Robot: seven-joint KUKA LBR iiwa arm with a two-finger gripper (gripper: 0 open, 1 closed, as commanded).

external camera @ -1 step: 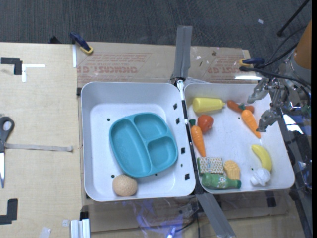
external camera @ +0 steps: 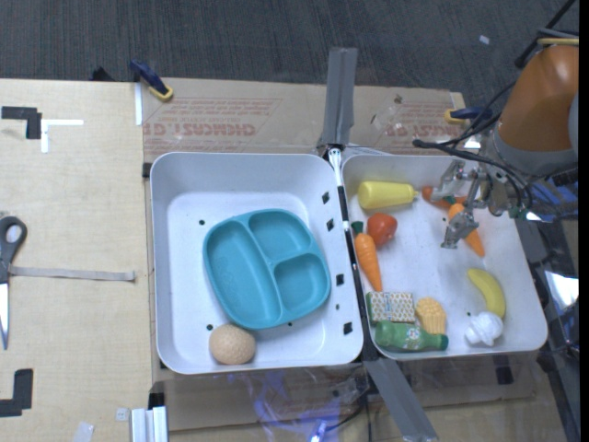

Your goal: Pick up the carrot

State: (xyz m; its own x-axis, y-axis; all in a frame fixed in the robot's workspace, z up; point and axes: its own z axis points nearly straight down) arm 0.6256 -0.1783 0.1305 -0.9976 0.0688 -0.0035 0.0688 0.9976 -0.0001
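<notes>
Carrot point(external camera: 368, 260), centre-right of frame: rigid, light, probably smooth plastic; best gripped across its thick middle. Jaws point(external camera: 456, 233) hover right of it, state unclear

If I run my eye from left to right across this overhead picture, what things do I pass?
Scissors → blue clip → beige ball → blue divided plate → carrot → corn cob → banana → robot arm.

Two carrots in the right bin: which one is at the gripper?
The small carrot by the bin's right side, right under the gripper. The longer carrot lies apart by the left wall, below the tomato.
</notes>
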